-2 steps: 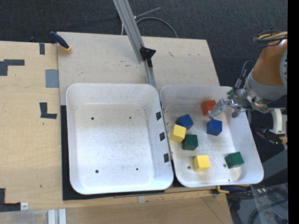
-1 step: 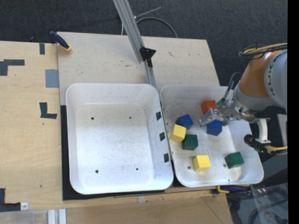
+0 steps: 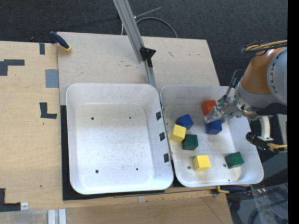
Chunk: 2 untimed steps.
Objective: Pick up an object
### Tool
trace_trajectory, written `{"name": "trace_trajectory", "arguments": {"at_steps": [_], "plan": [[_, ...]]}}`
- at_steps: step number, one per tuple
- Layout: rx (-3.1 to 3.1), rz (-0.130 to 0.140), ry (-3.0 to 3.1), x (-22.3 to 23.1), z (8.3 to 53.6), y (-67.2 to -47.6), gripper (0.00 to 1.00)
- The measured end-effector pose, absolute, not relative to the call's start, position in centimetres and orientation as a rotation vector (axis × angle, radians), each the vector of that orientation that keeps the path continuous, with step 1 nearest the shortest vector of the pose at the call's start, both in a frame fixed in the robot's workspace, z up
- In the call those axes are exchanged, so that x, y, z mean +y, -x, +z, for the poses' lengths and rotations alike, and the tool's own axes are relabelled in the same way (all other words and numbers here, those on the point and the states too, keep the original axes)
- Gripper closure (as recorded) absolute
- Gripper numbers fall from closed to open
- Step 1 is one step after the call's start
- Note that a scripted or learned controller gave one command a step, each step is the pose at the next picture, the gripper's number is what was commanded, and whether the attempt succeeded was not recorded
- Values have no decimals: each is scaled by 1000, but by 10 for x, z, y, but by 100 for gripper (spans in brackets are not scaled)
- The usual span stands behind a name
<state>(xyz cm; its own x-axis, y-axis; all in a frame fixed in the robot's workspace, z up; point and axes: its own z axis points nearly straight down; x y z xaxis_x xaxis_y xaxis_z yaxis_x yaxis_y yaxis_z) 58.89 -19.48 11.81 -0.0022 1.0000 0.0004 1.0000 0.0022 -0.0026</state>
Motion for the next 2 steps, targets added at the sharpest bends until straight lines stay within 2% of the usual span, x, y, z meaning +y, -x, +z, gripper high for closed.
{"name": "trace_trajectory", "arguments": {"at_steps": [2], "plan": [[-2225,-2,2222,-191,214,-594,100]]}}
